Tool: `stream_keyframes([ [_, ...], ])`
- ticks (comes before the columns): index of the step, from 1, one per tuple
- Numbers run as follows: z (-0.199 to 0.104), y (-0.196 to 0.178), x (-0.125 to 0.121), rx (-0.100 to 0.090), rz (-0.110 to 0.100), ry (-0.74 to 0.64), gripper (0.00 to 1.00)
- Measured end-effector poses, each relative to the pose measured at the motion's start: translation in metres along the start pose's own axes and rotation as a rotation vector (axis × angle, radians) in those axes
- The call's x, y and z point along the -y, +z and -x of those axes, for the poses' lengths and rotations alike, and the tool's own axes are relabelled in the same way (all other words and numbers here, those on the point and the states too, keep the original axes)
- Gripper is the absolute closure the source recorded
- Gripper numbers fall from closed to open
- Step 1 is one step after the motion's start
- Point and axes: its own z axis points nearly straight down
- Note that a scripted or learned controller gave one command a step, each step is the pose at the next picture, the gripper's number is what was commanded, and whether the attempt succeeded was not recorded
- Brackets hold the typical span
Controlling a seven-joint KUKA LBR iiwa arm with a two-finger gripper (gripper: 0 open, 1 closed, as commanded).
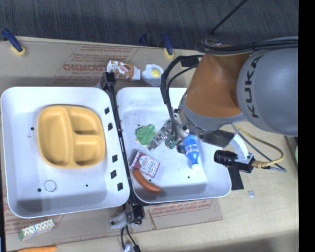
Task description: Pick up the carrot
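Camera view puts one carrot (38, 248) before us, as best we can judge: an orange sliver lying on the bench at the bottom left, outside both bins and cut by the frame's lower edge. Just above it lies one small green-and-white packet (37, 228), with open room around both.

We count two white bins. The left bin (10, 140) holds one yellow tray (71, 135) with three compartments, and its floor around the tray is bare. The right bin (215, 185) holds four things: one reddish sausage (146, 182) near the front wall, one red-and-white packet (146, 165) touching it, one green piece (145, 134) and one blue bottle (191, 152).

The gripper (167, 136) hangs low in the right bin between the green piece and the bottle, well apart from the carrot; we cannot tell whether the claw is apart or together.

Behind the bins stand one small carton (121, 69) and one yellow-and-white item (153, 73). We see three blue clamps along the far edge. The cardboard (68, 62) under the bins reads "CHEMCAST" in red, and the arm (268, 88) reads "KUKA".
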Motion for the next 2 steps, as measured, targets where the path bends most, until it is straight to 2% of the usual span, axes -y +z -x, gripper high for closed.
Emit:
stream_keyframes([
  [1, -0.003, -0.053, 0.028, 0.003, 0.002, -0.069, 1.0],
  [2, -0.065, 0.031, -0.02, 0.0, 0.0, -0.239, 1.0],
])
